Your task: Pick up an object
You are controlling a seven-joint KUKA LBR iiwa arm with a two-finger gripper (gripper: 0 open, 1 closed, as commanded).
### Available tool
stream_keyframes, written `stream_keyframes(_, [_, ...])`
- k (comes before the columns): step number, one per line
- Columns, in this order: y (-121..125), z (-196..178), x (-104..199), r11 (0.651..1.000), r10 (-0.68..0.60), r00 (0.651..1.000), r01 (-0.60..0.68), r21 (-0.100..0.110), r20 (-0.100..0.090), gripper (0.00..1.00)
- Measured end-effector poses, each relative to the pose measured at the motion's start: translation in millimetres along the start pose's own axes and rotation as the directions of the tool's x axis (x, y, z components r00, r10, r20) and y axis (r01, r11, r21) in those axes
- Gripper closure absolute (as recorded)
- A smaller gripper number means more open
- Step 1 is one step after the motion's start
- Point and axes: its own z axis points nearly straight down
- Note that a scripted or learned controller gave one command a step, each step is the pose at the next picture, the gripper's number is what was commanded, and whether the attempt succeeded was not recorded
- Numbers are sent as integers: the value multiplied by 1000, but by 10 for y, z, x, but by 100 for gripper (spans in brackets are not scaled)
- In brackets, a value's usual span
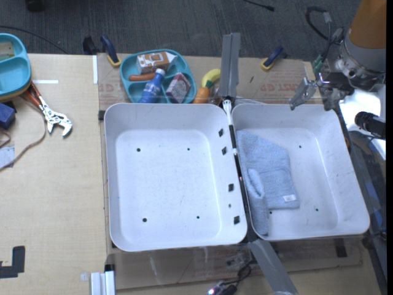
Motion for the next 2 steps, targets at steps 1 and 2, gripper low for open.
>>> stream_keyframes(1, [-607, 1039, -493, 1000, -22, 1000, 22, 0, -1, 0])
stream_keyframes(2, [-1149, 1148, -437, 997, 71, 997, -71, 0, -2, 0])
